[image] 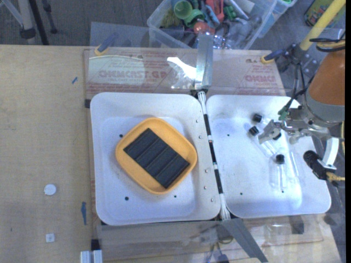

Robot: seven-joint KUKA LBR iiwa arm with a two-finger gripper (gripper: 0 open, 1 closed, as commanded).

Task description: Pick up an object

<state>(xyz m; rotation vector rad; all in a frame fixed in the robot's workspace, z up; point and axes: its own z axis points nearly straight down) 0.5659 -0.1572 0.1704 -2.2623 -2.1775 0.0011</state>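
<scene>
Camera view, two bins (104, 114), one yellow tray (131, 175)

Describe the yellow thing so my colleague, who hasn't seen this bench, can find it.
Take the left white bin. Near its middle lies the yellow tray, a rounded square turned askew, with a dark ribbed panel on top.

arm: reaching in from right | claw (272, 131) (low, apparently) | wrist: angled down-left
</scene>
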